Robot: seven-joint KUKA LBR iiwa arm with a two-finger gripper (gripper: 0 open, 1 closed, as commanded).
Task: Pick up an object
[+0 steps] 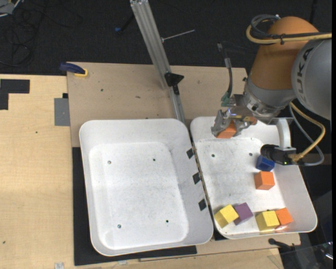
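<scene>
My gripper [226, 129] hangs over the back left of the right bin [229, 161]. A small orange block [227, 132] sits between its fingers, and the gripper is shut on it. Loose in the same bin lie a blue block [264, 163] and an orange cube [264, 180] at the right. Along the front edge are a yellow block [227, 214], a purple block [243, 211], another yellow block [267, 220] and an orange block [284, 216].
The left bin [92, 133] sits beside the right one, with black clips on the shared rim. A slanted metal rail [154, 43] rises behind the bins. A blue and yellow clamp [73, 68] lies at the bench's back left corner.
</scene>
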